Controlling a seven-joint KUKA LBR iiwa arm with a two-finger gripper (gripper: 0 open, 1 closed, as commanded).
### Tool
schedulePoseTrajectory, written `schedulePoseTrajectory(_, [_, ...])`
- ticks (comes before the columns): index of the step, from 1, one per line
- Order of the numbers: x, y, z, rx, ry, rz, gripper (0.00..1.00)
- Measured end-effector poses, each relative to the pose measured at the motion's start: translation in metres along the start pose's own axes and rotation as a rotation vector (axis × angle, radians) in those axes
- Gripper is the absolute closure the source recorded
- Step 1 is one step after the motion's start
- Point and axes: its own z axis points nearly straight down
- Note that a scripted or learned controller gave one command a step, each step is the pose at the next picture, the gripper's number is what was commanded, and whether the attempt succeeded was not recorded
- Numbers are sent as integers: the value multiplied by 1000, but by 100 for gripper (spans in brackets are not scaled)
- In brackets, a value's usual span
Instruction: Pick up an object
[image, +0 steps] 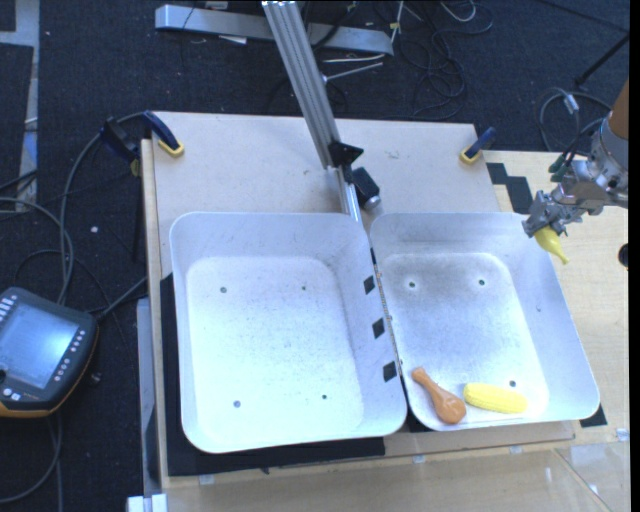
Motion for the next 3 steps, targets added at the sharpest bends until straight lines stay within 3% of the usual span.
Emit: schedulePoseTrajectory(3, [135,16,10,5,1,-2,100])
